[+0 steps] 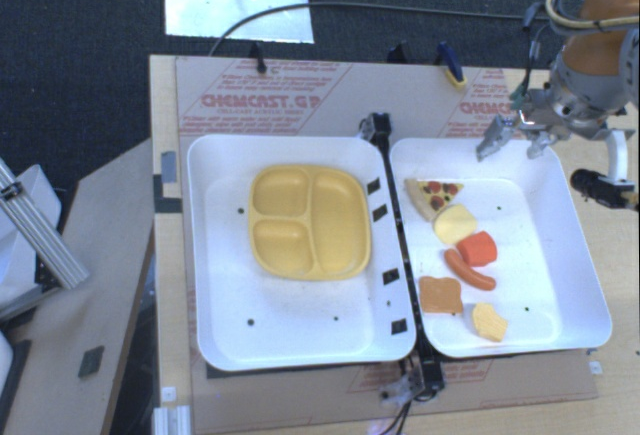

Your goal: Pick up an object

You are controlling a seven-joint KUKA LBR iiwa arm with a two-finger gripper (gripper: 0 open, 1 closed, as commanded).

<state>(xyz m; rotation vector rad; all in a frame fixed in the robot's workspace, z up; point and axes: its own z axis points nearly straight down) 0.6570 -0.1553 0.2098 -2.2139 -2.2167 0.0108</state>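
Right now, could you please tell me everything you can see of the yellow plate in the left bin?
The yellow plate is a rounded-square tray that looks like plastic, moulded into three compartments: one long one on its right side and two smaller ones on its left. It lies flat, face up, near the middle of the left bin, and nothing lies in it. Only the bin floor touches it.

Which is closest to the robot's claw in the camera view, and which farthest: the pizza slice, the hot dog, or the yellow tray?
Measured from the gripper, above the right bin's far edge:
1. Pizza slice, at the far end of the right bin.
2. Hot dog, midway down the same bin.
3. Yellow tray, over in the left bin.
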